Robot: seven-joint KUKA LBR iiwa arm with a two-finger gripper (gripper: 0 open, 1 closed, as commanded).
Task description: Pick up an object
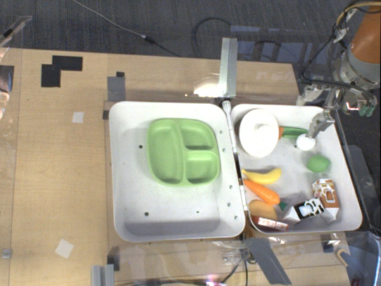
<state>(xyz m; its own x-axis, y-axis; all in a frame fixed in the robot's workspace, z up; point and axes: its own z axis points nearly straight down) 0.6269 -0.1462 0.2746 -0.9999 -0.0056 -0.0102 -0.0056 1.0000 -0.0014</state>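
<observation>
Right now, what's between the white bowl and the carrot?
A banana lies between the white bowl and the carrot, touching the carrot, as the camera view shows.

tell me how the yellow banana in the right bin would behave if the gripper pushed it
The yellow banana looks like smooth toy plastic, so probably stiff and light. Its curved shape may pivot rather than slide straight. It touches the orange carrot, which would likely shift too.

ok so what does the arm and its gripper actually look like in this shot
The arm comes in at the upper right: a rounded orange band above grey and silver wrist parts, with dark cables looping around it and a small red mark on the housing. The gripper is slim grey metal, with thin fingers tapering down over the right bin.
</observation>
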